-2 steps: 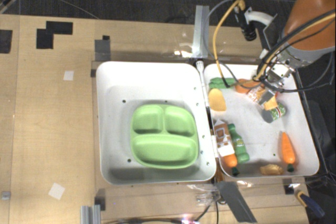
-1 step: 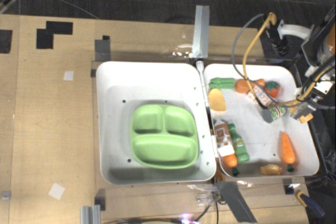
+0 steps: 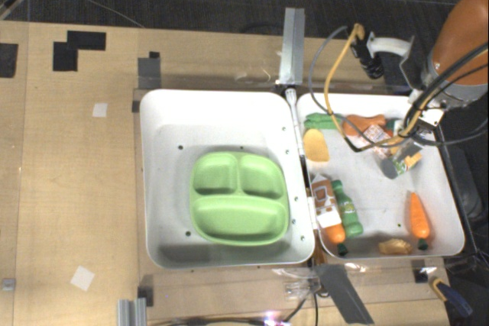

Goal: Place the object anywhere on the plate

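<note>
- Nearest the camera, on the light wooden worktop (image 3: 69, 187), stand two shallow white bins side by side.
- Along the near wall of the right white bin (image 3: 447, 179) lie a small tan rounded piece (image 3: 395, 246) and an orange toy carrot (image 3: 418, 216); the carrot is against the right wall.
- Beside the dividing wall of this bin lie a small bottle with a white and orange label (image 3: 328, 214) and a green bottle with a dark cap (image 3: 348, 214), touching each other along their length.
- Inside the left white bin (image 3: 160, 133) sits the green plastic plate with three compartments (image 3: 239, 196), a little toward its near side. Nothing lies on it.
- Further back in the right bin are a pale yellow rounded object (image 3: 315, 145), a green piece (image 3: 319, 121) near the far wall, and an orange-brown packet (image 3: 365, 126).
- Above the far right part of this bin hangs the gripper (image 3: 399, 161) of the grey arm with an orange band (image 3: 461, 38). Whether its fingers are spread or pressed together, I cannot tell.
- Yellow and black cables (image 3: 336, 61) curve over the far edge of the bin.
</note>
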Controlling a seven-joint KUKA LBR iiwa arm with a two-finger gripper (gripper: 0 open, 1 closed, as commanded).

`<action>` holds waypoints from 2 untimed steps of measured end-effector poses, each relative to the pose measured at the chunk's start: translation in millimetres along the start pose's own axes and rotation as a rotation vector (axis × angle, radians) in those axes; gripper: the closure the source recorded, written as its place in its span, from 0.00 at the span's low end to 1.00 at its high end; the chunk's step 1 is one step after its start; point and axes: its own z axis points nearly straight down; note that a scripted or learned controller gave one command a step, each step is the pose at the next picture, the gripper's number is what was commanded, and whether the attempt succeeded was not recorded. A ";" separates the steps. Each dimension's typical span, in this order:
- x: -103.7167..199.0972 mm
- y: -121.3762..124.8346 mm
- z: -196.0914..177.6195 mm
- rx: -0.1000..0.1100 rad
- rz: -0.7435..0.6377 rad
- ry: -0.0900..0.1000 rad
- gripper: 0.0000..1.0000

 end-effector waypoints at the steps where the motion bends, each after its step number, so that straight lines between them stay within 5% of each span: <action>1: 23.3 -37.8 6.7 0.003 0.083 0.006 1.00; 2: 36.8 -83.5 27.6 0.003 0.139 0.004 1.00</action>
